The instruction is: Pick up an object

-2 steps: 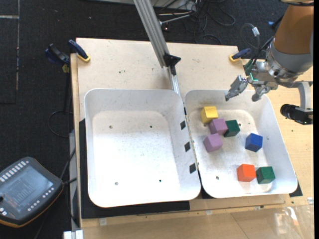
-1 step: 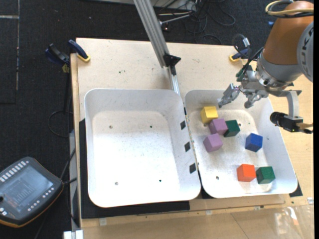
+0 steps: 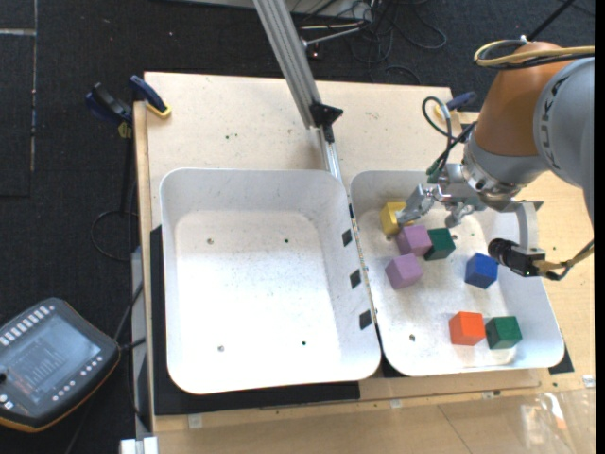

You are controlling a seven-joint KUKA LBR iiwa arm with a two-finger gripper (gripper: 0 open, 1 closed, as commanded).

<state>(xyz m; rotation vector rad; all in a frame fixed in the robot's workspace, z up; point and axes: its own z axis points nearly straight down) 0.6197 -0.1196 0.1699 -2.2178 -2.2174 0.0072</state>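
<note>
**Gripper low over a crowded cluster of blocks**

From the left: a handheld control pad (image 3: pixel 47 362) sits off the bench, then the left bin (image 3: pixel 180 197), bare white. The right bin (image 3: pixel 544 343) carries all the blocks. A yellow block (image 3: pixel 391 218) lies nearest the divider, with two purple blocks (image 3: pixel 408 253) and a dark green block (image 3: pixel 440 244) packed just beside it. Further right are a blue block (image 3: pixel 481 270), an orange block (image 3: pixel 466 328) and another green block (image 3: pixel 504 331).

The gripper (image 3: pixel 437 204) hangs over the yellow-purple-green cluster; its fingers look spread with nothing between them (though the slant makes the gap hard to judge). The risk, as I read it: the blocks sit so close that a finger could land on a neighbour, shoving it aside or pinching two together so the grip slips.
</note>
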